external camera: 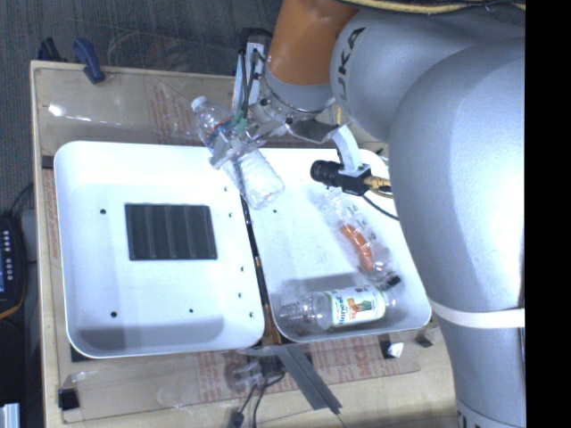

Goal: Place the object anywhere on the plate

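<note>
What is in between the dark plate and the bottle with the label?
In the camera view, bare white bin floor and the two bins' touching rims lie between the dark ribbed plate and the labelled clear bottle. No other object sits there.

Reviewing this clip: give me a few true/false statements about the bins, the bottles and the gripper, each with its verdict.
1. A dark ribbed plate lies in the left bin. True.
2. A labelled bottle lies on its side in the right bin. True.
3. The clear bottle rests on the plate. False: it sits at the gripper, above the bins' shared edge.
4. The labelled bottle stands upright. False: it lies flat.
5. The arm enters from the left. False: from the right.
</note>
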Action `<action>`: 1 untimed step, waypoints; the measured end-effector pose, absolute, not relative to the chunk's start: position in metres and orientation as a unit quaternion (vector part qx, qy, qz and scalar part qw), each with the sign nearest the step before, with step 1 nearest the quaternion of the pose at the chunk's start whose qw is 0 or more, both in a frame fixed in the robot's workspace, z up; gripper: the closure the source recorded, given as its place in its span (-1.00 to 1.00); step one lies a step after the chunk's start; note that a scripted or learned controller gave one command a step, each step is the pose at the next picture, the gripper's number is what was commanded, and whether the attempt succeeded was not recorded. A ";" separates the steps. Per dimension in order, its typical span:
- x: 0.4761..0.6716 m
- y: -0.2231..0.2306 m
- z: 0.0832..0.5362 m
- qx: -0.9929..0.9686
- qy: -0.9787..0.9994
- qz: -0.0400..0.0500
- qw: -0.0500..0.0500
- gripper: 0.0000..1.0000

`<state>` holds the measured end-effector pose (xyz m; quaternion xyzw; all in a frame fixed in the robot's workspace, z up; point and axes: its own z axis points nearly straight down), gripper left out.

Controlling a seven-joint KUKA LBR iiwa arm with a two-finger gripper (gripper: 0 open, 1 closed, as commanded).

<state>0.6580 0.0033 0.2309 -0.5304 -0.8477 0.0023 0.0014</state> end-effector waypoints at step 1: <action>0.658 0.003 0.241 -0.529 -0.849 0.003 0.002 1.00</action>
